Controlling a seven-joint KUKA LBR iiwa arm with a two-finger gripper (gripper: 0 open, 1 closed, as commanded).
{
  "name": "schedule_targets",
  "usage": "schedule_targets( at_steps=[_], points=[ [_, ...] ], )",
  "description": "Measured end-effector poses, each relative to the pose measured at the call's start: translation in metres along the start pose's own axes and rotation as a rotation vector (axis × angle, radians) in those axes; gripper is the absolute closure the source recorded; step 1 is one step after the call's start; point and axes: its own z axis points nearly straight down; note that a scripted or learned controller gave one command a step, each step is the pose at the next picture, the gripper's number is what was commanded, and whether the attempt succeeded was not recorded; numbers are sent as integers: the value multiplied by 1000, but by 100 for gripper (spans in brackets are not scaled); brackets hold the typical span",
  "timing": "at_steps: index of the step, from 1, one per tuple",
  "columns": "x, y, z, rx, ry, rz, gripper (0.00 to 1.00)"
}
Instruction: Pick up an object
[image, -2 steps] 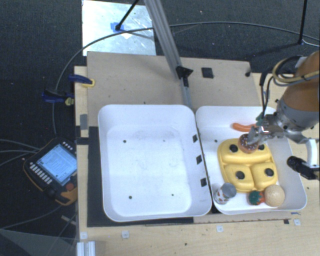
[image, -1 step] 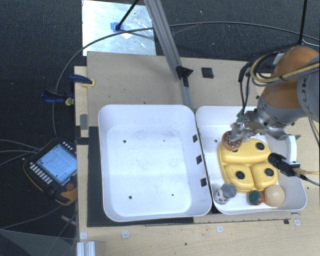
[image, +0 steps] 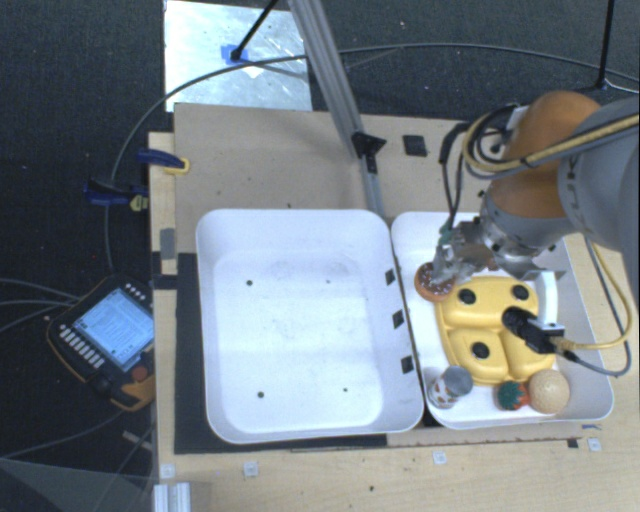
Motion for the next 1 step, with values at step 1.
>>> schedule_targets(
  at_steps=[1],
  points=[
    [56,2,3,0,1,-1,100]
  ],
)
